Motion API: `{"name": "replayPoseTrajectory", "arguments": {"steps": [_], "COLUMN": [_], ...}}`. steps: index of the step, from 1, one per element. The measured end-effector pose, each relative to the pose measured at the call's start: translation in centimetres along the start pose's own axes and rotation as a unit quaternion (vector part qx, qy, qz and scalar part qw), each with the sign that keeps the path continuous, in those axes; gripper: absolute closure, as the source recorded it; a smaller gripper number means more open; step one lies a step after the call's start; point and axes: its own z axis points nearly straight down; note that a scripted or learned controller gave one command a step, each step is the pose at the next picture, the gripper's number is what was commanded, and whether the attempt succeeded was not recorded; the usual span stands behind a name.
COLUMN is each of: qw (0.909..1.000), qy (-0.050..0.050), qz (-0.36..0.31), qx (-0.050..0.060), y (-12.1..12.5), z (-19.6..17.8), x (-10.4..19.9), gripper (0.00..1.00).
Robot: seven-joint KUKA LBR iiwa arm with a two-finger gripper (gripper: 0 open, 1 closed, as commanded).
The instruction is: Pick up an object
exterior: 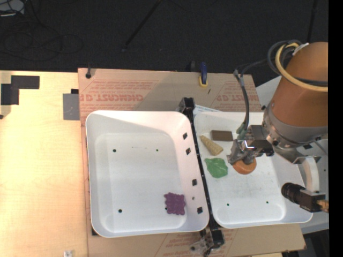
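nearest the camera, a purple lump [174,203] is seen low in the left bin [102,143], close to the rim shared with the right bin [268,214], with bare floor spread around it on the other sides. further in, a green piece [216,167] lies in the right bin just beside the dividing rim, and right of it an orange object [245,167] sits directly under the gripper [241,155]; contact between them cannot be confirmed, and whether the fingers are spread or pressed together cannot be told, since they are blurred against the wrist hardware. the orange object is judged small, rounded and light, probably smooth enough to slip, so a grasp across its widest part, taken from straight above, would be favoured. beyond it a tan wedge [211,144] and a dark brown block [221,135] lie near the bin's far wall, well apart from the orange object. open floor is left toward the bin's near and right sides, so room for a straight lift is judged ample; only the green piece on the left is close enough to be nudged.
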Motion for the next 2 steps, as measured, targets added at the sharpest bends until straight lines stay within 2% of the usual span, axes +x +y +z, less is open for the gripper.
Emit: {"name": "replayPoseTrajectory", "arguments": {"steps": [1, 2], "qw": [1.0000, 0.9999], "qy": [0.000, -0.002], "qz": [0.000, 0.006], "qx": [0.001, 0.009], "y": [1.0, 0.1], "z": [-1.1, 14.3], "x": [6.2, 2.7], "gripper": [1.00, 1.00]}}
